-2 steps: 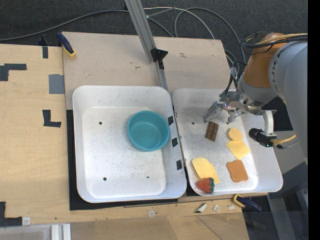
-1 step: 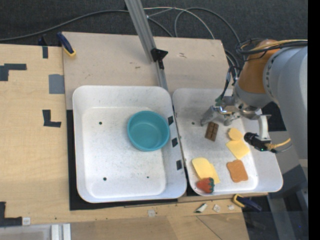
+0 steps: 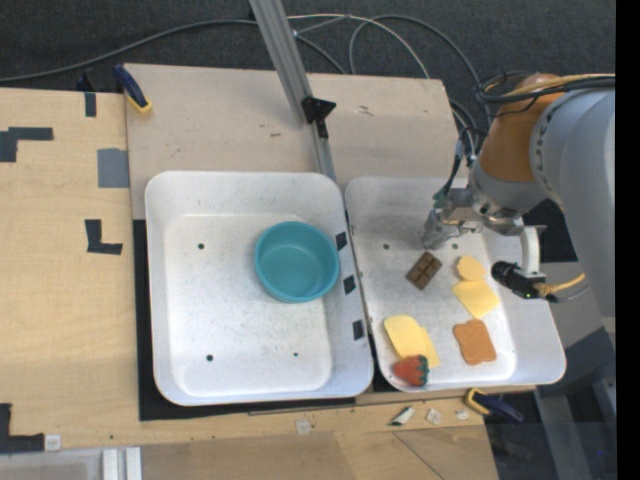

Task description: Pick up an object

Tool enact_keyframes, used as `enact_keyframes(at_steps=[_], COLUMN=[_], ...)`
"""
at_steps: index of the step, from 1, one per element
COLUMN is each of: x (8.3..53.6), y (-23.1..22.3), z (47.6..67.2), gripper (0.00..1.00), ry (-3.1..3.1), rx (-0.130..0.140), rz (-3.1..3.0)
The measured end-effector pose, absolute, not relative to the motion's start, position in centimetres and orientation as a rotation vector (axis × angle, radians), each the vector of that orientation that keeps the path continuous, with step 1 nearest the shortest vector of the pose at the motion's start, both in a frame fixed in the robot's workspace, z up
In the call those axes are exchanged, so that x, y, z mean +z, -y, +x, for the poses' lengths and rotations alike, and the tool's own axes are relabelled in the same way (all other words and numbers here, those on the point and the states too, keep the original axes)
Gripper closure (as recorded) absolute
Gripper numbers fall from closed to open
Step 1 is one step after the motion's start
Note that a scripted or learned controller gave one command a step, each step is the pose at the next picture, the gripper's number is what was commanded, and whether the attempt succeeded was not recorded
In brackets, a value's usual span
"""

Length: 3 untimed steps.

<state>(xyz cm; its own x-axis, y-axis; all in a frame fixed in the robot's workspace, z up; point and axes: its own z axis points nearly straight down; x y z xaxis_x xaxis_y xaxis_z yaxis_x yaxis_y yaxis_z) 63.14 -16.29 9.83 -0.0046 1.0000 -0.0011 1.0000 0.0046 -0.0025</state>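
1. The grey KUKA arm with its orange band (image 3: 510, 143) reaches in from the right over the right-hand shallow white bin (image 3: 385, 213), its two-finger claw (image 3: 437, 236) pointing down toward the bin floor.
2. The claw's fingers look close together with nothing visible between them, though at this slant how far they are parted cannot be told.
3. Just below the claw and a little to its left lies a small brown chocolate-like block (image 3: 424, 270), tilted on the bin floor and apart from the fingertips.
4. Below the claw to its right sit a small pale yellow piece (image 3: 470, 268) and, just beneath that, a larger yellow slab (image 3: 477, 297).
5. Farther below on the same side rests an orange-brown toast-like slice (image 3: 475, 342).
6. Below the claw and slightly left, near the bin's front edge, a yellow wedge (image 3: 408, 335) lies touching a red strawberry-like toy with a green top (image 3: 410, 371).
7. Well to the claw's left, in the left-hand shallow white bin (image 3: 190, 208), stands a round teal plastic bowl (image 3: 296, 260), upright with its opening up.
8. Above and left of the claw, a slanted grey metal pole (image 3: 285, 48) crosses the bench.
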Motion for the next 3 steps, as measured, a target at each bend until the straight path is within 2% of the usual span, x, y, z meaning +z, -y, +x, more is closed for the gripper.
enact_keyframes(at_steps=[1,3], x=[13.9,24.5], y=[16.4,15.6], z=[63.5,62.5], gripper=[1.0,1.0], ry=[2.223,2.226], rx=[0.002,-0.004], rz=[-2.219,-2.221])
